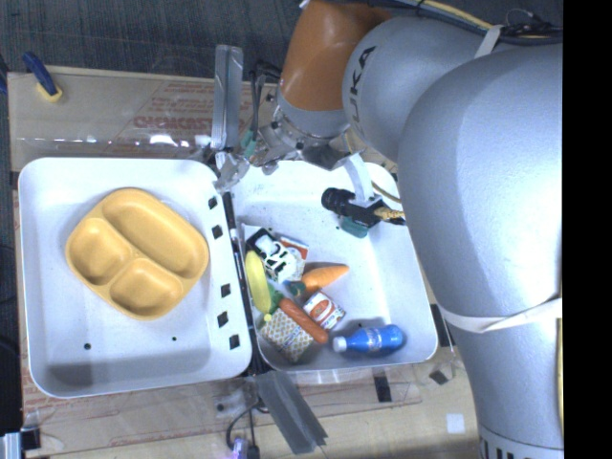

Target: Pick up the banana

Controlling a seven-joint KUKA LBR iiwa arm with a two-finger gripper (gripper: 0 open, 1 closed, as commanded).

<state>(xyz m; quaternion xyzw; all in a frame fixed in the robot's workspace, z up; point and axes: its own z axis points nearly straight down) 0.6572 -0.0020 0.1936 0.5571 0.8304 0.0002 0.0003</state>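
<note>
Under the carrot point(325, 275), banana point(256, 281) half-hidden

A pale wooden counter point(115, 94) carries two white bins point(38, 256), with dark carpet-like floor point(143, 8) beyond its far edge. A blue-and-yellow clamp point(42, 76) grips the far left corner.

Bulky grey arm point(478, 180), orange band point(320, 51), black lettering, thin cable along the top.

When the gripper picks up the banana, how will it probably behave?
The banana looks like smooth, stiff toy plastic, so it is probably light and may slip. It lies against the right bin's left wall, beside the carrot, so neighbours may shift.
</note>
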